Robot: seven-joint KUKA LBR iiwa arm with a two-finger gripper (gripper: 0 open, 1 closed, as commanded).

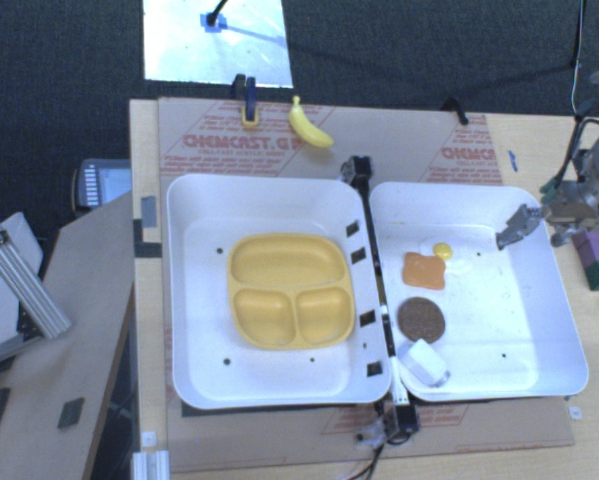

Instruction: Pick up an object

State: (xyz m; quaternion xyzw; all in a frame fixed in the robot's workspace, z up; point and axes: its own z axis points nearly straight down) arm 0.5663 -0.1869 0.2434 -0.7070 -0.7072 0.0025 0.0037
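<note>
The gripper (516, 226) hung near the right bin (554, 298), its grip unreadable; it needed to descend squarely over the orange piece (424, 271).

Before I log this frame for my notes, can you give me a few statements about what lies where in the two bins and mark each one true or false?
1. The yellow divided tray lies in the left bin. True.
2. The banana lies in the right bin. False: it lies on the board behind the bins, outside both.
3. The brown disc lies in the same bin as the orange piece. True.
4. The hand holds the orange piece. False: the hand is over the right bin's far right corner, apart from that piece.
5. A white object lies in the right bin near the divider. True.
</note>
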